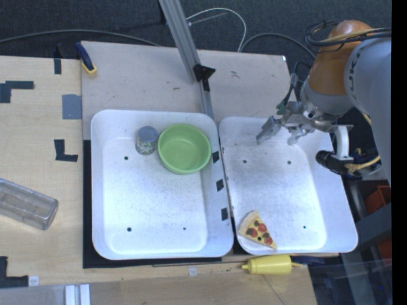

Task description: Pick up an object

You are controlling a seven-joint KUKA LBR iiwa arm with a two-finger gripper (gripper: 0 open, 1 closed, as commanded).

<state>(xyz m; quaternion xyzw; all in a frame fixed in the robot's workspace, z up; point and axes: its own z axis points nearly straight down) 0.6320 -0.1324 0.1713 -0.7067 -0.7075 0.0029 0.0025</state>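
Camera view — gripper (280,132) spread and unladen over the right bin's (331,234) far end, pizza slice (257,229) well apart at its near-left corner.

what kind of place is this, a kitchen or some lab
Most likely a robotics lab bench, not a kitchen: a grey robot arm with an orange band reaches over two shallow white plastic bins, which hold a toy pizza slice and a green plastic bowl.
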